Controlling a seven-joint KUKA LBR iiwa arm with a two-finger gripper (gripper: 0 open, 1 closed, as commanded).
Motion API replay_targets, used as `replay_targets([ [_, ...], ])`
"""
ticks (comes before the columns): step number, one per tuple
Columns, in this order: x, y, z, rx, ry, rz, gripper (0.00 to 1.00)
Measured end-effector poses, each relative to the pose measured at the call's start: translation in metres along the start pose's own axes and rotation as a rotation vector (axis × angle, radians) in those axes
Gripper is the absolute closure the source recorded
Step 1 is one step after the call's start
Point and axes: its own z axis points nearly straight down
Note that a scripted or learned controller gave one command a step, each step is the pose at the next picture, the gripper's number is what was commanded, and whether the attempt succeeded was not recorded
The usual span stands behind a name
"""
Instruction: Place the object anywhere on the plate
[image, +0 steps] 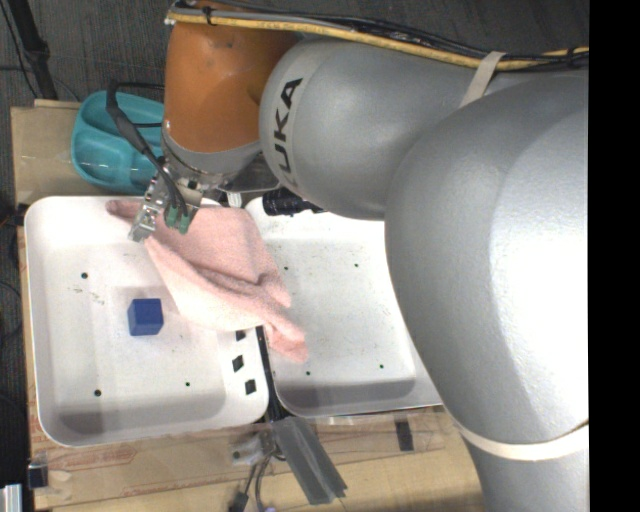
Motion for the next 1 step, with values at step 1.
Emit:
replay_targets([
  [1,-0.0189,-0.0106,-0.0269,0.001,0.000,-0.132,1.00],
])
